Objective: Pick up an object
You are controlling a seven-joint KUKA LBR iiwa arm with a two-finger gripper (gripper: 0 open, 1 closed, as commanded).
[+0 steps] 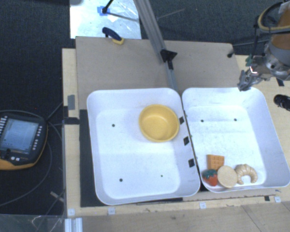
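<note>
A yellow bowl (158, 123) rests in the left bin (106, 153), near its upper right corner. In the right bin (261, 129), several small food items cluster at the near edge: an orange cracker (215, 161), a round beige biscuit (227, 176), a croissant (246, 173) and a red and green piece (210, 178). My gripper (245, 81) hangs over the far right corner of the right bin, far from the food items. Nothing shows between its fingers.
A grey pole (152, 25) slants down from the top to a clamp behind the bins. A yellow and blue clip (113, 35) lies at the board's far edge. A teach pendant (14, 139) sits on the floor at the left.
</note>
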